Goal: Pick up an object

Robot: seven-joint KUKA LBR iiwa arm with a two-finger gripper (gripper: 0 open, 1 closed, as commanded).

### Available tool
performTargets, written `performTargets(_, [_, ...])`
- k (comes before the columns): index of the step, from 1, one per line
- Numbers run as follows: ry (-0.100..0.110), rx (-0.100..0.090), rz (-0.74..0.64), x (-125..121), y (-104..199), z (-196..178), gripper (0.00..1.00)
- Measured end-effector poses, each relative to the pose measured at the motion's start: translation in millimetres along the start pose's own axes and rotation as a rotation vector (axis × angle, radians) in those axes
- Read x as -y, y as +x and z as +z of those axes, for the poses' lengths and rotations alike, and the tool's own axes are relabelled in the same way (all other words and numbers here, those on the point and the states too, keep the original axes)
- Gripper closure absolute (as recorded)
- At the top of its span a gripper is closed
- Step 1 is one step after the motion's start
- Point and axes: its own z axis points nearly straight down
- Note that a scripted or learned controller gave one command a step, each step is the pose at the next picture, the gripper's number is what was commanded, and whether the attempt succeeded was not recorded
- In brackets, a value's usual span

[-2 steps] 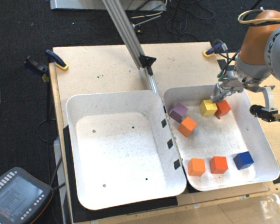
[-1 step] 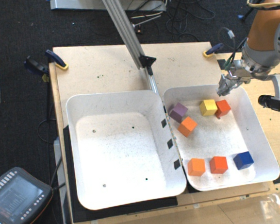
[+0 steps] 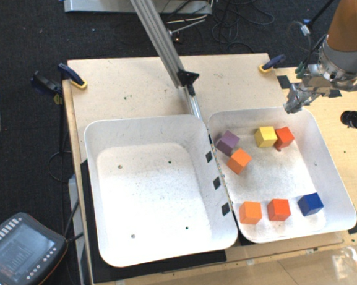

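The right bin (image 3: 330,175) holds several small blocks. A purple block (image 3: 227,142) and an orange block (image 3: 239,160) lie near its left wall. A yellow block (image 3: 265,136) touches a red-orange block (image 3: 284,137) toward the back. Along the front sit an orange block (image 3: 250,212), a red-orange block (image 3: 279,209) and a blue block (image 3: 310,203). My gripper (image 3: 294,104) hangs above the bin's back right corner, apart from every block, with nothing seen in it.
The left bin (image 3: 101,176) stands beside the right one. A slanted metal pole (image 3: 160,38) crosses the bench down to the bins' shared edge. Clamps (image 3: 72,75) sit at the board's back corners. A teach pendant (image 3: 20,255) lies at the lower left.
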Motion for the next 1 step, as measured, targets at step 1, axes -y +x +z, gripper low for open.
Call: performTargets(1, [-0.002, 0.001, -0.002, -1.8, -0.2, -50.1, 1.00])
